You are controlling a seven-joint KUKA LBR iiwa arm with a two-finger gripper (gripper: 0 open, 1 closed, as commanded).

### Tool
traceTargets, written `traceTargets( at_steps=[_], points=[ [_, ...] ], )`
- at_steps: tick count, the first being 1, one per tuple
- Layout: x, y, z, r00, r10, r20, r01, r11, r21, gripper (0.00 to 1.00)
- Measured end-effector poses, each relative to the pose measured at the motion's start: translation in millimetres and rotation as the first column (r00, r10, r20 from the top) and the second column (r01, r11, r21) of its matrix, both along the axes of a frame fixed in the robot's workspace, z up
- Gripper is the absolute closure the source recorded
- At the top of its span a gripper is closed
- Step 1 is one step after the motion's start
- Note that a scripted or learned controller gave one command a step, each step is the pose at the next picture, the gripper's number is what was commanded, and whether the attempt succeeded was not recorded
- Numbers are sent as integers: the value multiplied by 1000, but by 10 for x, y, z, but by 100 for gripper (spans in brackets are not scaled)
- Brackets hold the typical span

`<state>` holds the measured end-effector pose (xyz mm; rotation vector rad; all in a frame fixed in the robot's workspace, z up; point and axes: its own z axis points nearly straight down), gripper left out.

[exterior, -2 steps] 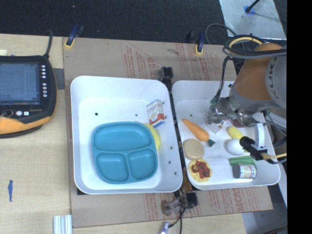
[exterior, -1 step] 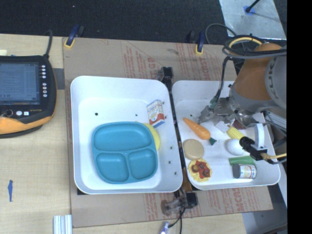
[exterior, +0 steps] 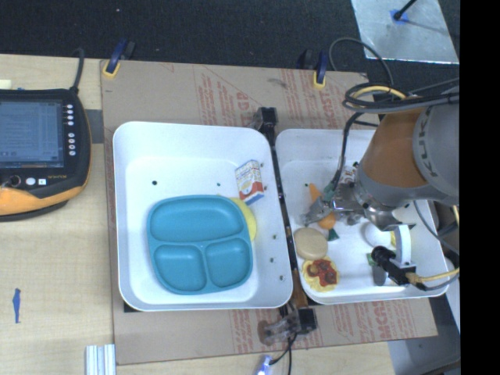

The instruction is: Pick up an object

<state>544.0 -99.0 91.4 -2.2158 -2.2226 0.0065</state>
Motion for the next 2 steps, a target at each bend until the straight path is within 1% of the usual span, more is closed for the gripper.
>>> traceTargets(
  at_steps=[1,2],
  points=[
    [1,-13,102,1000,2,-2,-2,1000,-2,100],
    [657,830,1008,1000,2,3,-2,1000,2,100]
  ],
)
